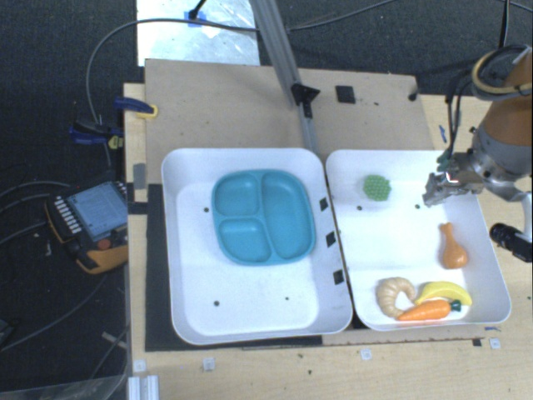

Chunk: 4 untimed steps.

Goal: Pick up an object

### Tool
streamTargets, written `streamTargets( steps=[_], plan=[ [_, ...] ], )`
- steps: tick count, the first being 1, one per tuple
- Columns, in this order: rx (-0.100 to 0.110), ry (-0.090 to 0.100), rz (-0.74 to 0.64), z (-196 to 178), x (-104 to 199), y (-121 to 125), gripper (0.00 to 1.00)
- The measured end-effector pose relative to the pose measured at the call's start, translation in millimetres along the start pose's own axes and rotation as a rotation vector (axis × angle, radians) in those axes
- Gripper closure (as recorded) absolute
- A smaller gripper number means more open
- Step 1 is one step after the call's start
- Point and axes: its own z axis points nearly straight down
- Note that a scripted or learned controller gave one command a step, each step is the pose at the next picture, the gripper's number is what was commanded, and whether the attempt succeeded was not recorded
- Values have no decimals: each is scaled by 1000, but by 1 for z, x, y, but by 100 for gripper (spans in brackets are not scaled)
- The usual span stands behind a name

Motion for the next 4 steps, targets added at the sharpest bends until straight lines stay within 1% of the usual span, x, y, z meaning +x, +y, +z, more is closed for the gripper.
streamTargets(
  steps=[1, 2, 3, 4],
  plan=[
    [1, 3, -5, 1, 63, 2, 100],
    [3, 3, -5, 10, 119, 7, 100],
    [1, 3, -5, -2, 166, 13, 100],
    [2, 3, -5, 6, 222, 15, 100]
  ],
)
